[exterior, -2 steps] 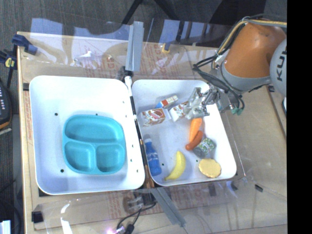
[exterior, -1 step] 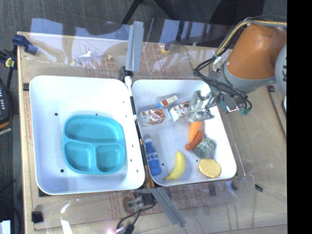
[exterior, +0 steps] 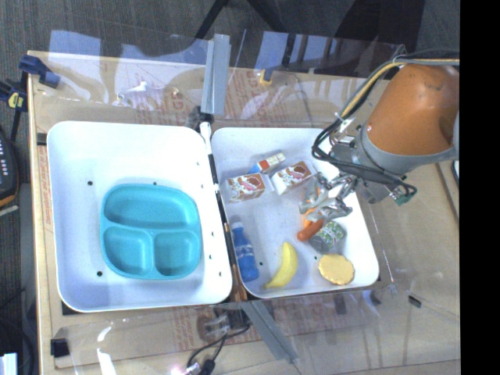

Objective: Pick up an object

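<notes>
Small orange carrot-shaped toy (exterior: 310, 229) is lying in the right white bin (exterior: 355, 143), just under the tool (exterior: 328, 196), which is hanging right over it, can't tell if it's clenched or released. Yellow plastic banana (exterior: 284, 266), blue bottle (exterior: 243, 251) and round yellow cookie (exterior: 336, 269) are sitting nearby. Teal divided tray (exterior: 150, 230) is lying in the left bin (exterior: 70, 155).

right bin (exterior: 234, 143) crowded: cartons (exterior: 269, 182), banana (exterior: 284, 266), blue bottle (exterior: 244, 252); open floor around left bin's tray (exterior: 150, 231).
</notes>
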Tool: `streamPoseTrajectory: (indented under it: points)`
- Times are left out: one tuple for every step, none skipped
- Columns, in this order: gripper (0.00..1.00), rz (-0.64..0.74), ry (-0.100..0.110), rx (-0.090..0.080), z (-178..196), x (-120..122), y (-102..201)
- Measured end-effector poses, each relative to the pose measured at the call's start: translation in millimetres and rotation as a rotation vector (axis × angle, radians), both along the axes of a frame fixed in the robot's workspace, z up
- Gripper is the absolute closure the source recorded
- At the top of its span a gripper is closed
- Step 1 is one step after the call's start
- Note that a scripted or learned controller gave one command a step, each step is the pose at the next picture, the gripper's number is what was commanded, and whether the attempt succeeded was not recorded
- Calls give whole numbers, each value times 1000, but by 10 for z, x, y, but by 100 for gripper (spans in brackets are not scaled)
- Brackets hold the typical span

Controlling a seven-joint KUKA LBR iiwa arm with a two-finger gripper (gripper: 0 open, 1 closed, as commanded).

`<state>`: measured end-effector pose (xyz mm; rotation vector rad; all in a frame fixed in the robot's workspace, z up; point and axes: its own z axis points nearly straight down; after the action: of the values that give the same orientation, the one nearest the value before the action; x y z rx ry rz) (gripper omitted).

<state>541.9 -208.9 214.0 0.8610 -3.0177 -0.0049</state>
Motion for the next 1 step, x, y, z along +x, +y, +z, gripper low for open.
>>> streamPoseTrajectory:
  points:
    - [100, 531, -6, -1, 262, 8, -7]
